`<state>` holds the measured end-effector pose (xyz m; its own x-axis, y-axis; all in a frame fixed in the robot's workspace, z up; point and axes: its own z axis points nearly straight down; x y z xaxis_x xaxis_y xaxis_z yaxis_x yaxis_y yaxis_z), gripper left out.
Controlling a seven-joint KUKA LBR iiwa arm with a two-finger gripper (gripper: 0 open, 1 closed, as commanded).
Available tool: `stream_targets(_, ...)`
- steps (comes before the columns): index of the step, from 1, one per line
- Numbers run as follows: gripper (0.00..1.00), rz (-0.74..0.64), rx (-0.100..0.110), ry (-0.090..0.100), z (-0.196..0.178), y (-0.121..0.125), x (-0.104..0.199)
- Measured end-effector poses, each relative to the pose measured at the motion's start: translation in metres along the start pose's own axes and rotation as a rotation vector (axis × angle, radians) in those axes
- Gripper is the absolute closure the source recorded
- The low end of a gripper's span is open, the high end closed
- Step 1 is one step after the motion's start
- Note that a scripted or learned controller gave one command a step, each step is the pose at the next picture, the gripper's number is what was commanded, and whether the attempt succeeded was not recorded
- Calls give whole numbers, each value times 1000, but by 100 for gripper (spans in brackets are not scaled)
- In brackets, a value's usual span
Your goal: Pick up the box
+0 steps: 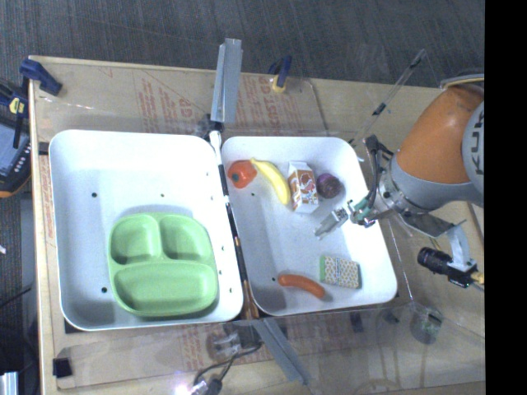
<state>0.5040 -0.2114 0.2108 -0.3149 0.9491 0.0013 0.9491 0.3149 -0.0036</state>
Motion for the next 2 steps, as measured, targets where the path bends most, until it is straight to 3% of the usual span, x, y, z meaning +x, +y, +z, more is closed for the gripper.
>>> stream_targets(1, 0, -48, -2, 0, 1, -24, 10)
stream_targets(2, 0, -81, -1, 1, 23, -25, 11)
